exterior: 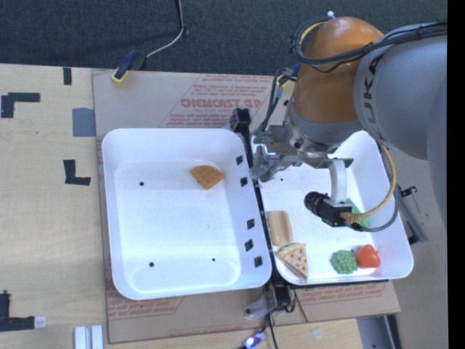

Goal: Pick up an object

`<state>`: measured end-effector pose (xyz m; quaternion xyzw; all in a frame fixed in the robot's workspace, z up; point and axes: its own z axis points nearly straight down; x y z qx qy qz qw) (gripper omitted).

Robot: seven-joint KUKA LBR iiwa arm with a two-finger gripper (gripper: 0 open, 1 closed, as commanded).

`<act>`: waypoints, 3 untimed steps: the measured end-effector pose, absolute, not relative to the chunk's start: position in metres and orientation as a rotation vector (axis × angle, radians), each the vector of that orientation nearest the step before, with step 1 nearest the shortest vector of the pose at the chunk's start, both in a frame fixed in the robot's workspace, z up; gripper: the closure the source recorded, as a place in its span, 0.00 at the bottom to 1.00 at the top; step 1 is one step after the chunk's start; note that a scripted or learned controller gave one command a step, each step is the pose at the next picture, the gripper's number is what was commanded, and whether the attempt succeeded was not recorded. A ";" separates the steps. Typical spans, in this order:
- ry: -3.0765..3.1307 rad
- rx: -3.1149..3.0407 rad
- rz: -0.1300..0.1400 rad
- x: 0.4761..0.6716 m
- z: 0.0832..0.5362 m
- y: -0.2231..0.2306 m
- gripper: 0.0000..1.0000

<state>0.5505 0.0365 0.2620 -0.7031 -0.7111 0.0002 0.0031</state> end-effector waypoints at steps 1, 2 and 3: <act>-2.215 -2.219 0.012 0.538 0.179 0.006 1.00; -2.231 -2.227 -0.015 0.553 0.324 -0.002 1.00; -2.221 -2.214 0.008 0.502 0.276 0.038 1.00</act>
